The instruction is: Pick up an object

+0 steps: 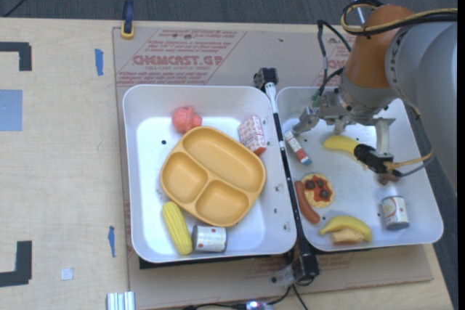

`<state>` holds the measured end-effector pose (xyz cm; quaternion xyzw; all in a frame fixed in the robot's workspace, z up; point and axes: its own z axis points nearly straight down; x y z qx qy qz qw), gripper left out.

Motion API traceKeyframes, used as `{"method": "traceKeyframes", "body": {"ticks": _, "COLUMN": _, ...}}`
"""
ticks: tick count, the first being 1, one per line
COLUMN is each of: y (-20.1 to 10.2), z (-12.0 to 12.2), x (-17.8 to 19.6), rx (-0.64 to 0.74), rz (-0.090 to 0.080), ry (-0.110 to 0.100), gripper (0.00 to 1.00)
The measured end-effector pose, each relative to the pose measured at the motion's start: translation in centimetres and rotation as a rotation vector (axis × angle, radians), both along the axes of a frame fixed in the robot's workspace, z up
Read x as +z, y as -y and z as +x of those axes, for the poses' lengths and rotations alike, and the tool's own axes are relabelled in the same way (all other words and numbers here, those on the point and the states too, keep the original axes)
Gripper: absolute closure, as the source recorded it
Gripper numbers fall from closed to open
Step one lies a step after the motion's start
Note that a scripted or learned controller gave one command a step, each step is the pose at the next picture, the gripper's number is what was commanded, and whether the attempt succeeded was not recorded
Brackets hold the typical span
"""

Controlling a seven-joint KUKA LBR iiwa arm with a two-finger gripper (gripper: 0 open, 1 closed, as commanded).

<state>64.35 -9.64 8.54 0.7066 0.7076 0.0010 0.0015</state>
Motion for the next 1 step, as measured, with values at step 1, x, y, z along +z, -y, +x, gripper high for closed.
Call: {"method": "traceKeyframes", "body": {"ticks": 1, "y": 1.17, "z": -6.91, "x": 0.06, "rx": -0.002, "rz": 0.000, "ry": -0.003, "gripper": 0.00}}
